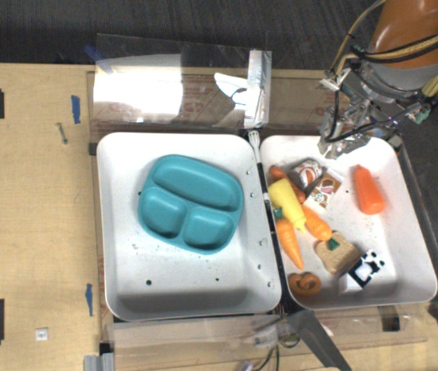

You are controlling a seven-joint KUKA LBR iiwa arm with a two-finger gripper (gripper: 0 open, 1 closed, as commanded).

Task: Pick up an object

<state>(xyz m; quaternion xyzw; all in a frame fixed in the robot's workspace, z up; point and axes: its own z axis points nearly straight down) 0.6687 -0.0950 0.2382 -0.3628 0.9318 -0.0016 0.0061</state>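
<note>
A robotics lab: a plywood bench (25, 230) with black tape marks, two white bins (126, 284), an industrial arm (412, 22).

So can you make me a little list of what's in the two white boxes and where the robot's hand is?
left bin: teal divided plate
right bin: orange block, yellow corn-like toy, carrots, brown round toy, small printed packets, black-and-white tag
tool: above the right bin's far edge, holding nothing visible
arm: reaches in from the right
</note>
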